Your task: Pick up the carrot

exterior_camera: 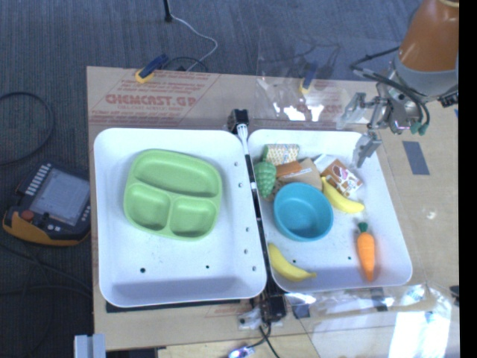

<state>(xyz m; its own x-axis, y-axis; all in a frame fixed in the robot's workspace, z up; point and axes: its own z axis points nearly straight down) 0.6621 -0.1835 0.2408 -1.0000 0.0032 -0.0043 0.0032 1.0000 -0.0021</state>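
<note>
The carrot (365, 250) is orange with a green top and lies lengthwise in the right bin (391, 222), near its front right corner. My gripper (359, 131) hangs over the back right edge of that bin, well behind the carrot. Its fingers are open with nothing between them. The arm's orange band (431, 21) is at the top right.
A blue bowl (302, 211) sits mid-bin, left of the carrot. One banana (289, 263) lies at the front and another (343, 198) by a snack packet (343, 176). Corn (282, 154) and a green vegetable (265, 177) lie at the back left. The left bin (119, 267) holds a green divided plate (173, 194).
</note>
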